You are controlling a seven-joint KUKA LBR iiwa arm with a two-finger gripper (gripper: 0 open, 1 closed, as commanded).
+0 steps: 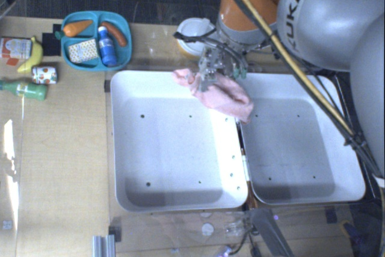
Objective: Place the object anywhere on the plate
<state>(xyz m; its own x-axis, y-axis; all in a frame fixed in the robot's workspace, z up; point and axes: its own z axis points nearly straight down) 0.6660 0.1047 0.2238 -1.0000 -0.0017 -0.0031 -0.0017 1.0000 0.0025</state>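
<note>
A crumpled pink cloth (224,98) hangs over the back edge where the two white bins meet. My gripper (208,76) points down into the cloth's upper left part, and its fingers look closed on a fold of it. The blue divided plate (91,67) sits on the bench at the back left, well to the left of the gripper. It holds a toy carrot (78,27), a hot dog (118,35), a blue bottle (107,48) and a patterned piece (82,51).
The left bin (174,147) and right bin (301,153) fill the middle. A white cup (194,30) stands behind the gripper. A banana (31,54), a small can (44,74), a green bottle (24,89) and a carton (13,48) lie at the far left.
</note>
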